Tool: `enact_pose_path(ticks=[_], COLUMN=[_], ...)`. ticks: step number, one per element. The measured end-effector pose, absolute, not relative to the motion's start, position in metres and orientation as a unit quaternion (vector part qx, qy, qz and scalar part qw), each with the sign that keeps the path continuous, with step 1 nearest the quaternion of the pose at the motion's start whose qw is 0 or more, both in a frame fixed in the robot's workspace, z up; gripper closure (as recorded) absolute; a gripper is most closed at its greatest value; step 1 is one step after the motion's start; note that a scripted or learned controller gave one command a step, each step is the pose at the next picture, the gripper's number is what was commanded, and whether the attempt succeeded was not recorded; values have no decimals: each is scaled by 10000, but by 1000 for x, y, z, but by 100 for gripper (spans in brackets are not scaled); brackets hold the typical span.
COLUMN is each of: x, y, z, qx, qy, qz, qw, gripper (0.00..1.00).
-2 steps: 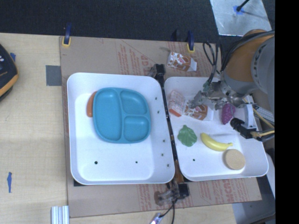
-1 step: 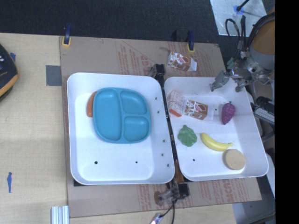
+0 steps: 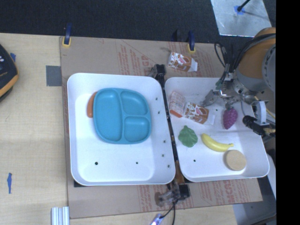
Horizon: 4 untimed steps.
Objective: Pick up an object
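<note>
Hand (image 3: 216,97) sits low over the upper part of the right bin (image 3: 260,172), reaching in from the right on the grey arm (image 3: 255,62) with its orange band. Metal fingers look splayed apart, tips pointing down-left; nothing between them. Nearest tip is just beside the snack packet (image 3: 190,109), contact not certain.

Right bin, shallow white plastic, rounded corners: crinkly printed snack packet lying flat at the upper left; purple grape bunch (image 3: 229,117), knobbly, just right of the hand; green leafy toy (image 3: 188,137), lumpy, near the left wall; yellow banana (image 3: 216,143), smooth and curved, at centre; tan round disc (image 3: 235,160), flat, near the lower right corner.

Left bin (image 3: 82,168), same white plastic: blue divided plate (image 3: 122,116), three compartments, glossy, with an orange item (image 3: 90,106) partly tucked under its left edge.

A second printed packet (image 3: 182,62) lies outside the bins on the brown cardboard sheet (image 3: 117,55) covering the desk (image 3: 28,139).
</note>
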<state>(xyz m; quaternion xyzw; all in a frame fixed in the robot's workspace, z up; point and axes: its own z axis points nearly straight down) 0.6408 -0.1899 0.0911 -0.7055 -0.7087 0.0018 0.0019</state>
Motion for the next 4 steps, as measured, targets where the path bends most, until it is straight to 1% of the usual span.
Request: enact_pose_path(ticks=[1,2,3,4], x=[647,625,587,587], y=[-212,-211,-212,-213], z=[164,91,92,102], qx=[-7059,-7054,-7053,-7046], qy=[-7083,-7088,-7089,-7096], qz=[3,16,16,22], qw=[-1,19,10,11], gripper=[0,0,0,100])
